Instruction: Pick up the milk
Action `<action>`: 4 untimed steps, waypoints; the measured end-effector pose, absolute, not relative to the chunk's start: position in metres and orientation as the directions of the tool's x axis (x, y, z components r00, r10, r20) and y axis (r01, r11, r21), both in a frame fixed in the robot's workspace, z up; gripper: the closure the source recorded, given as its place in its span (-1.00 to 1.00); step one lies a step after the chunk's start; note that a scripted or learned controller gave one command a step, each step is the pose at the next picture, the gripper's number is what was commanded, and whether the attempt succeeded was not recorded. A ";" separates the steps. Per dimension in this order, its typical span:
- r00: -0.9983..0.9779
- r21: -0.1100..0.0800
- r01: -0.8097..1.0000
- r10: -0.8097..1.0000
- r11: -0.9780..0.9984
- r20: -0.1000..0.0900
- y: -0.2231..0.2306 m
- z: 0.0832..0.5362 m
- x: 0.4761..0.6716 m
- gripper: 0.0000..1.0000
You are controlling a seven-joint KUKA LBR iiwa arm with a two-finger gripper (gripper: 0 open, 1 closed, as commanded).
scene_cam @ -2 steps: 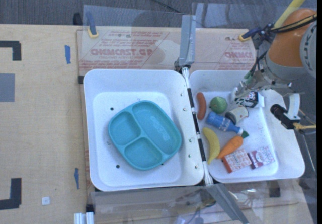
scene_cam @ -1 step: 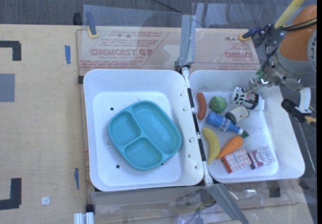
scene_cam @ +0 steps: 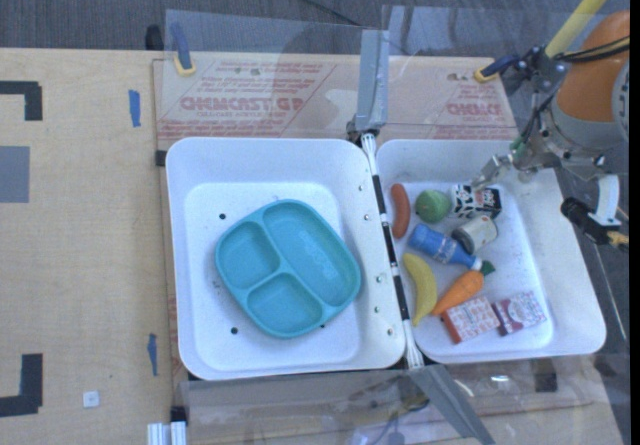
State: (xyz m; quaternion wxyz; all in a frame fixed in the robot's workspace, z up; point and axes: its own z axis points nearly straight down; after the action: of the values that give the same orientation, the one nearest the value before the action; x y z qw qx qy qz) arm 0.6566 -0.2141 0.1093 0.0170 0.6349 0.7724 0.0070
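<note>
Just left of my pincer (scene_cam: pixel 503 165) stands the milk (scene_cam: pixel 477 200), slightly nearer the camera. Whether my pincer is open, I cannot tell.

Two bins sit side by side: the left bin (scene_cam: pixel 190 173) holds a divided plate (scene_cam: pixel 288 267). The right bin (scene_cam: pixel 575 318) holds a sausage (scene_cam: pixel 400 209), lime (scene_cam: pixel 432 205) and milk carton (scene_cam: pixel 477 200) at the rear, a bottle (scene_cam: pixel 440 245) and can (scene_cam: pixel 473 233) mid-bin, and a banana (scene_cam: pixel 422 286), carrot (scene_cam: pixel 462 290) and two boxes (scene_cam: pixel 493 314) in front.

Two white bins (scene_cam: pixel 195 168); one blue plate (scene_cam: pixel 288 267), sausage (scene_cam: pixel 400 209), lime (scene_cam: pixel 432 205), milk (scene_cam: pixel 476 200), bottle (scene_cam: pixel 441 245), can (scene_cam: pixel 474 232), banana (scene_cam: pixel 422 285), carrot (scene_cam: pixel 462 291); two cartons (scene_cam: pixel 470 319).
</note>
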 end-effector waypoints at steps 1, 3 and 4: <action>-0.311 0.039 0.949 0.950 0.312 -0.029 -0.168 0.109 0.659 -1.00; -0.364 0.005 0.931 0.931 0.364 -0.005 -0.156 0.231 0.668 -1.00; -0.409 0.003 0.913 0.913 0.409 -0.002 -0.102 0.101 0.653 -1.00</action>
State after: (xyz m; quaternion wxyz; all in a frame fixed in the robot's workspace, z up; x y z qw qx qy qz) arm 0.6532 -0.1023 0.1008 0.0014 0.5438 0.8392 0.0007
